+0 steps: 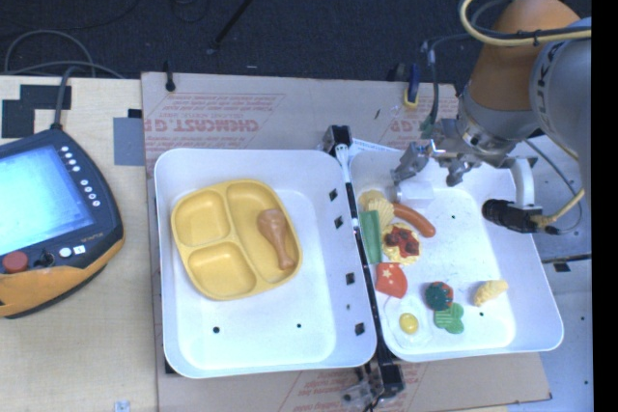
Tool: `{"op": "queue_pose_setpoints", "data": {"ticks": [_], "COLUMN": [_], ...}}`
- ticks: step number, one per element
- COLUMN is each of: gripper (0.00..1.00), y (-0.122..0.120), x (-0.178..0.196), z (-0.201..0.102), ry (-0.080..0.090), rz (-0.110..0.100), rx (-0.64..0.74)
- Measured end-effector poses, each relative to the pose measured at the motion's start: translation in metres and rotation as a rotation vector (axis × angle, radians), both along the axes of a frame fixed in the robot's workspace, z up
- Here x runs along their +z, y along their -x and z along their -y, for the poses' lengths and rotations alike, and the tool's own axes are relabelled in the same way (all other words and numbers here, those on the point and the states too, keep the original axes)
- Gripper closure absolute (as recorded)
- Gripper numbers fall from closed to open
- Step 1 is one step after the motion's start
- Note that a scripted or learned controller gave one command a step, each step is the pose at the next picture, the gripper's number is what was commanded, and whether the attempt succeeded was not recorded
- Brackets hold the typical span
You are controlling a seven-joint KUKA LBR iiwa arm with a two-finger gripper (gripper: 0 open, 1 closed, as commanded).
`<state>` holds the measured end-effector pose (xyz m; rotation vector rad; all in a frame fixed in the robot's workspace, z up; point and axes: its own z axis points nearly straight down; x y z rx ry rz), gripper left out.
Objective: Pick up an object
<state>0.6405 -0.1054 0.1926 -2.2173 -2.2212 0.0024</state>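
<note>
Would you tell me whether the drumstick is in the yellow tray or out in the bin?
In the tray: the drumstick lies in the long right compartment of the yellow tray, inside the left bin.

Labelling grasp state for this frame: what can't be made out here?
- Pincer, camera view: too small and blurred to read its opening or whether it holds anything.
- Toy food pile in the right bin: pieces overlap; those underneath are unidentifiable.
- Arm: cut off by the right edge.

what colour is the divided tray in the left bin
Yellow; the tray shows clearly in the camera view.
</note>
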Motion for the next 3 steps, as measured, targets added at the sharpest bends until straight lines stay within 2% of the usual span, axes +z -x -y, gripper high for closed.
{"op": "queue_pose_setpoints", "data": {"ticks": [1,2,3], "gripper": [0.0,1.0,1.0], "y": [0.035,0.034,0.08], "x": [0.053,0.06,0.174], "z": [-0.082,-0.077,-0.113], "ry": [-0.002,-0.001,-0.001], "rz": [0.003,-0.003,0.01], "rx": [0.006,0.0,0.003]}}
